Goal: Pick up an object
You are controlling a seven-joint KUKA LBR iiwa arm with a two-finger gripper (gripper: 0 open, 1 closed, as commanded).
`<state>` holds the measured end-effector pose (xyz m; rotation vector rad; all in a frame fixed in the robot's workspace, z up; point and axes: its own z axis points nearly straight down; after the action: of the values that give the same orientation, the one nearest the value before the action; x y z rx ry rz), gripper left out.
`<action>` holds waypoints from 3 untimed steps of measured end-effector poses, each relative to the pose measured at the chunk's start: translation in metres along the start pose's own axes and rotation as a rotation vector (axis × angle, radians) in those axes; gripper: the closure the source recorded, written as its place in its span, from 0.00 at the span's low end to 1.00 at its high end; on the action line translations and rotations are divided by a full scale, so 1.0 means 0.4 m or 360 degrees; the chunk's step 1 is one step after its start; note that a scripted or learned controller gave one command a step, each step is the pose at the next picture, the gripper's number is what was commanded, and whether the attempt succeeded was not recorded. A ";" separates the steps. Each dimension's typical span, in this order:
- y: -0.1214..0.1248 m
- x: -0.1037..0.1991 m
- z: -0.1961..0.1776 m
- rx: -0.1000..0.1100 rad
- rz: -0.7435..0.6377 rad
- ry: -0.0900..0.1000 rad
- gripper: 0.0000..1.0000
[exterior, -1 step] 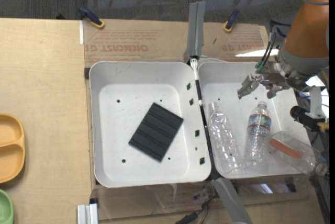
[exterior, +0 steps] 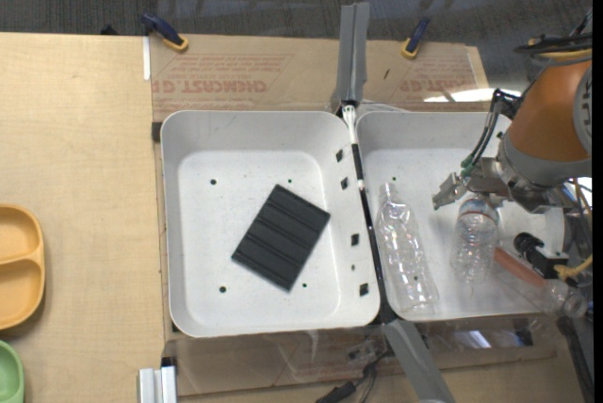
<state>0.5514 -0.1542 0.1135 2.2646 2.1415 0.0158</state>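
In the right bin my gripper hangs over the upper end of a clear plastic bottle that lies lengthwise. Whether it touches the bottle is unclear. A second clear, crumpled bottle lies to its left, near the divider. A reddish stick-like object rests at the right side of that bin, partly under the arm's cables. A black ridged rectangular slab lies tilted in the middle of the left bin. The arm's orange band is above the wrist, at the right.
A raised divider with black clips separates the two bins. Cardboard, clamped at the back, lies under them. An orange tray sits on the wooden bench far left. Cables hang by the arm at the right edge.
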 end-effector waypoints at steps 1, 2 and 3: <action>0.002 -0.004 -0.017 0.0003 0.0008 0.0000 1.00; 0.002 -0.003 -0.018 0.0003 0.0007 0.0000 0.00; -0.115 -0.024 -0.124 0.0049 0.0119 0.0015 0.00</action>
<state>0.5036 -0.1606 0.1621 2.3649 2.0748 -0.0057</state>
